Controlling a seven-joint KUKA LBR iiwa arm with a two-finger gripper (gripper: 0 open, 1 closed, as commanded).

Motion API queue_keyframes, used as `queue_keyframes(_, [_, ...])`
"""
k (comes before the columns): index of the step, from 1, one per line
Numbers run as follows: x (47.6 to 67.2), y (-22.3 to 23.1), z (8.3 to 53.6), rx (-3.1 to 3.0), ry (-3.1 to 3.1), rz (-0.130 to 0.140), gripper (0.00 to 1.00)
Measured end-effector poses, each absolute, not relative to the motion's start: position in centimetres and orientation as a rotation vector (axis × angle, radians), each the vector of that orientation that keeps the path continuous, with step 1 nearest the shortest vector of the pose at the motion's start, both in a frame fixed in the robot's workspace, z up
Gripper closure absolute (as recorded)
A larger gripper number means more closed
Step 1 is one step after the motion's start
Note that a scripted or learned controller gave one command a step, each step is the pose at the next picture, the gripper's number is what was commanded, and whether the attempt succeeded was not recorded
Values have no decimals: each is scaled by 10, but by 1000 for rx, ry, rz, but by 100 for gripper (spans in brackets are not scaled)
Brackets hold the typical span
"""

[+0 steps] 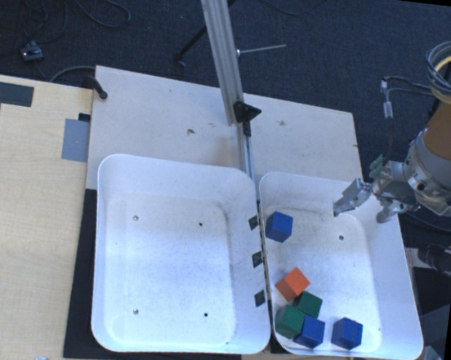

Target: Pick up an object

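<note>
Worktop (176, 115) carries two white bins side by side; landmark for all positions is the right bin (398, 280). Left bin (123, 203) sits just beside it, touching along a shared edge where small black clips hold the rims together, presumably to stop either bin from shifting. A slanted metal rail (225, 60) rises from behind that shared edge. Arm enters over the right bin's far right corner; the tool (368, 202) hangs above that corner with both fingers spread apart and nothing between them, so released, well apart from every block. All blocks lie inside the right bin. One blue cube (279, 226) sits alone near its left wall, clear on all sides, so judged the easiest pick. Near the front-left corner: orange cube (293, 283), two green cubes (300, 312) and a blue cube (311, 332) crowded and touching; another blue cube (347, 333) just beside that cluster.
</note>
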State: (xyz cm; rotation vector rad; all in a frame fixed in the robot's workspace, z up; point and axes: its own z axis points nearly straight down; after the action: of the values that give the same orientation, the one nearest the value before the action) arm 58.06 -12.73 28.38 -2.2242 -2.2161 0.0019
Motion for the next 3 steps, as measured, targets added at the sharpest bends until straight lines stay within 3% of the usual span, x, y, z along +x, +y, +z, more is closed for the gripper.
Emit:
queue_keyframes(1, [542, -117, 178, -2214, -2213, 11, 0])
queue_keyframes(2, [505, -103, 117, -2229, -2231, -16, 0])
queue_keyframes(3, [507, -104, 115, -2233, -2234, -22, 0])
